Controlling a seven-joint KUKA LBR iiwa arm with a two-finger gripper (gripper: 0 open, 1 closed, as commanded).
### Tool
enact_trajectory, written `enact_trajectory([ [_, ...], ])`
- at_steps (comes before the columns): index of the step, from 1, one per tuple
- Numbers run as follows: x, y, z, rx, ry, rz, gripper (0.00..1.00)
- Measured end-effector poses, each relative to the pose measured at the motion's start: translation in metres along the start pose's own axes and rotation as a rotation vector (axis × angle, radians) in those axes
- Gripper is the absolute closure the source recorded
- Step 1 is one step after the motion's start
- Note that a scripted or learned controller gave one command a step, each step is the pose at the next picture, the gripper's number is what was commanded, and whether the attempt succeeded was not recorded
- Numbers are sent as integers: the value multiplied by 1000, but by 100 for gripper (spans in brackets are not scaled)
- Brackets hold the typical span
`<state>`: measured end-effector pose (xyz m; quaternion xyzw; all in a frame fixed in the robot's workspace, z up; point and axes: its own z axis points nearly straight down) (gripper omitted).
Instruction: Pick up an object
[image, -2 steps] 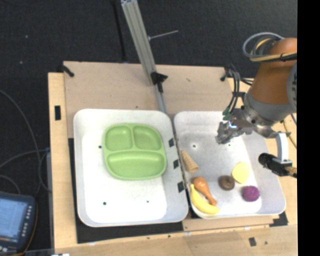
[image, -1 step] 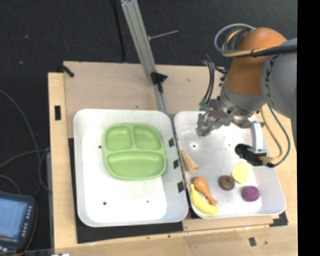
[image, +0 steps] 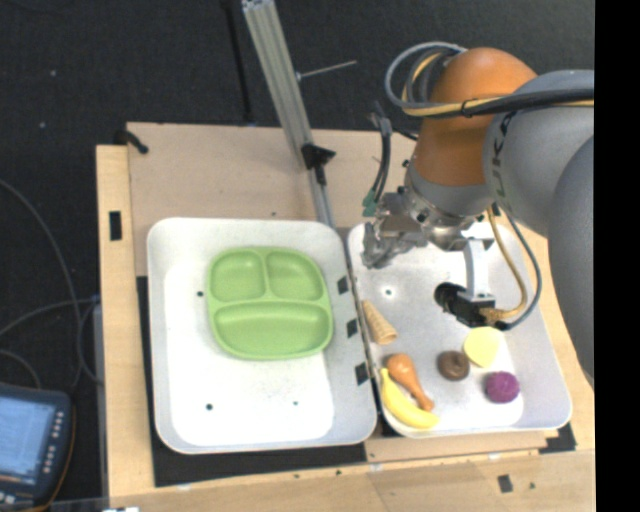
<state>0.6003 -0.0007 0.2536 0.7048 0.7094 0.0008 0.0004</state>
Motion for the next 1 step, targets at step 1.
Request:
enact_trajectory([
  [1, 46, 8, 1, 0, 0, 0, 100],
])
